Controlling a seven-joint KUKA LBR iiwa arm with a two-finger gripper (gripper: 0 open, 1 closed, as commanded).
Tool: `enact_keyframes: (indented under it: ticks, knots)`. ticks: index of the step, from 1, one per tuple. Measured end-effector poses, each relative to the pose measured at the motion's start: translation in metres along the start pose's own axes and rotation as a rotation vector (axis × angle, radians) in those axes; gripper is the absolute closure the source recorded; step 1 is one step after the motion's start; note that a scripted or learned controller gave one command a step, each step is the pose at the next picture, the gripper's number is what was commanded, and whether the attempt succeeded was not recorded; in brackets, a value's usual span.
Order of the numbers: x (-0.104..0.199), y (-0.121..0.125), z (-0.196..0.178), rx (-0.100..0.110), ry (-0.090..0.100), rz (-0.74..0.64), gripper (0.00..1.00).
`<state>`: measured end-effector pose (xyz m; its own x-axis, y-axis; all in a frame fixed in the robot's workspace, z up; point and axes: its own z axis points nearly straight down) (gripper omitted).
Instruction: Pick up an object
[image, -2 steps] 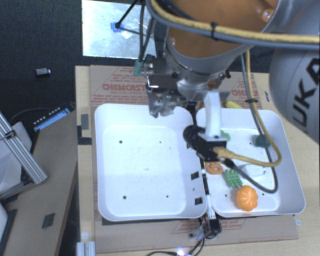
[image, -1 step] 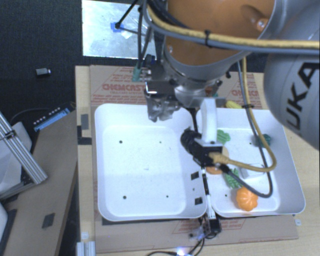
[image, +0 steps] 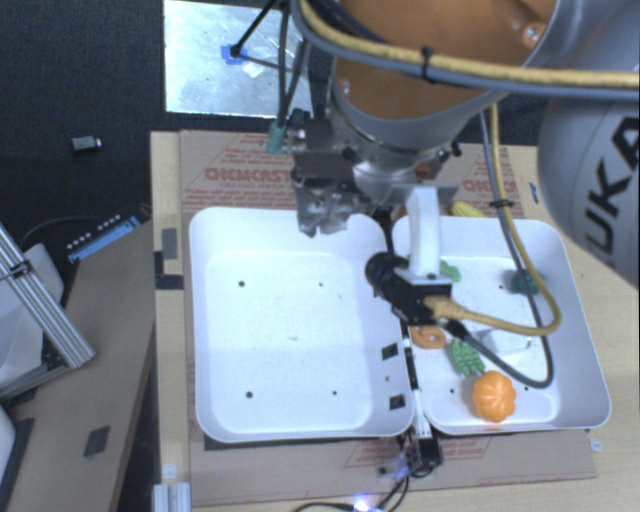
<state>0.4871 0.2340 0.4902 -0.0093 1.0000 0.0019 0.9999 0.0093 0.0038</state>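
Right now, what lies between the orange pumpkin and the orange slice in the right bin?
A green leafy piece lies between pumpkin and slice, in the camera view.

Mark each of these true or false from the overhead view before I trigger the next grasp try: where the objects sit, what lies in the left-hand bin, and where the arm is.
1. The orange pumpkin-like toy lies in the right-hand bin. True.
2. The left-hand bin holds a pile of toys. False: its white floor shows no toys; they lie in the right-hand bin.
3. A green leafy piece lies just above the orange toy in the image. True.
4. The arm hangs over the bins' near edge. False: it hangs over the far side, near the divide between the bins.
5. A small orange slice lies by the divide. True.
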Motion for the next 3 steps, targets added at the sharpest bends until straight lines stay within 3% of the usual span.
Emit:
enact_keyframes:
  ticks: [1, 3]
  knots:
    - [0.0, -0.001, 0.004, 0.002, -0.001, 0.004, 1.0]
    - [0.0, -0.001, 0.054, 0.005, -0.003, 0.008, 1.0]
